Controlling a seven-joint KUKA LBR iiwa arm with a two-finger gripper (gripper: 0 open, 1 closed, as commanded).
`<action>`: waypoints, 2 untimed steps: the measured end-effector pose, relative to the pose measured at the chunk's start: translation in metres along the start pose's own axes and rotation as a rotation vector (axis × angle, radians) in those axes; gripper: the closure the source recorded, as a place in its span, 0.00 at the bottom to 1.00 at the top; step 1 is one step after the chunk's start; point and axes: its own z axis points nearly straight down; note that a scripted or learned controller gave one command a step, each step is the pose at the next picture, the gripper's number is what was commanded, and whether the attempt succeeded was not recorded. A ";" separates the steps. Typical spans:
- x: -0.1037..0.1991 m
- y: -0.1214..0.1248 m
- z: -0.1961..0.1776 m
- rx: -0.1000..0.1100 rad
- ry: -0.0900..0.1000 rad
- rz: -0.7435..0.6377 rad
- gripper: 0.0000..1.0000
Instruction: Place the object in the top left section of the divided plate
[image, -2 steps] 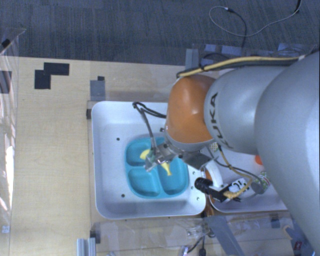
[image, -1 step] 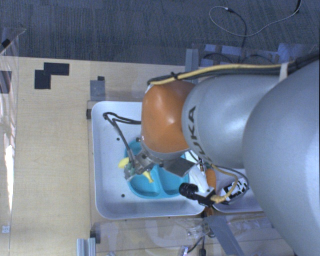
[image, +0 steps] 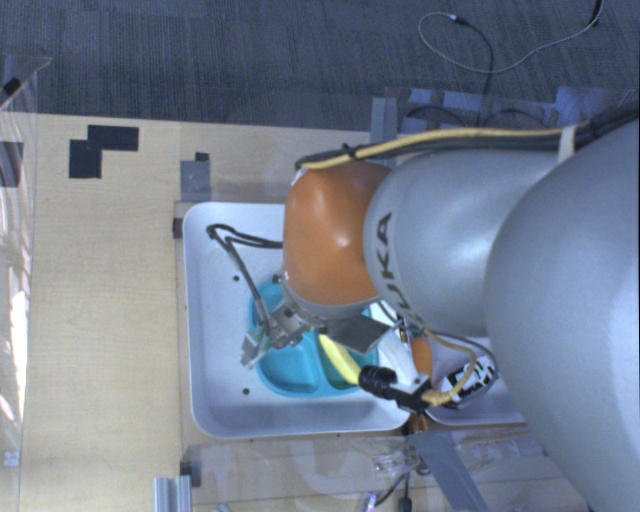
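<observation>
Reaching in from the right, the grey arm (image: 480, 260) covers much of the left bin (image: 215, 400), its orange band (image: 330, 235) hanging directly above the blue divided plate (image: 290, 378) that lies on the bin's floor. The hand (image: 262, 338) sits low over the plate's left rim, just above the left-hand side of the plate, which fits with a placing move aimed at the plate's top left section. Whether the hand is released or clenched cannot be told from this slanted view: the metal parts at the wrist are small and crowd together, and nothing can be made out between them. A yellow object (image: 340, 360) lies in the plate's right part, half hidden under the wrist; it may be the thing to be placed, but that is a guess, and if it is, it rests in a section to the right of where the hand hovers, not in the far left one. Most of the far half of the plate is covered by the orange band, so what that target section holds cannot be seen. A black cable (image: 225, 240) loops over the far left of the bin floor, trailing from the wrist and lying clear of the plate. The bin itself stands on the pale wooden tabletop (image: 100, 330), its raised rim keeping plate and contents together under the arm's reach.
</observation>
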 end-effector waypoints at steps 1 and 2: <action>-0.001 0.001 -0.008 0.000 0.001 0.002 1.00; -0.004 0.016 -0.130 -0.009 -0.005 -0.261 1.00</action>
